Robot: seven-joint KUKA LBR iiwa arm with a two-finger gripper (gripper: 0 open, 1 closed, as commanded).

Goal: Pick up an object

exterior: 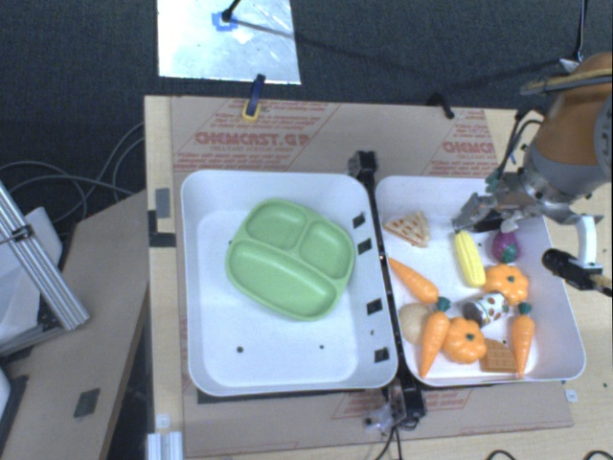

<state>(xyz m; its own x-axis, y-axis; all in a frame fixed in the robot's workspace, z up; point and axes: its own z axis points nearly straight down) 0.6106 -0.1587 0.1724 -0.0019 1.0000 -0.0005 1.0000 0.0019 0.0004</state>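
A: Nearest the front edge of the right bin (571, 357) lie a waffle piece (498, 356), three carrots and two small pumpkins (506, 283); the yellow corn (468, 259) sits farther back, mid-bin.

B: And the left bin (206, 353)?

A: It carries a green divided plate (290, 258).

B: Where is the arm?

A: The end effector (490, 214) hovers by the right bin's far right part, above the corn's far end and beside a purple item (505, 248). Whether it is clenched or released cannot be told. This looks like the approach step; next it likely must settle on one toy and descend squarely.
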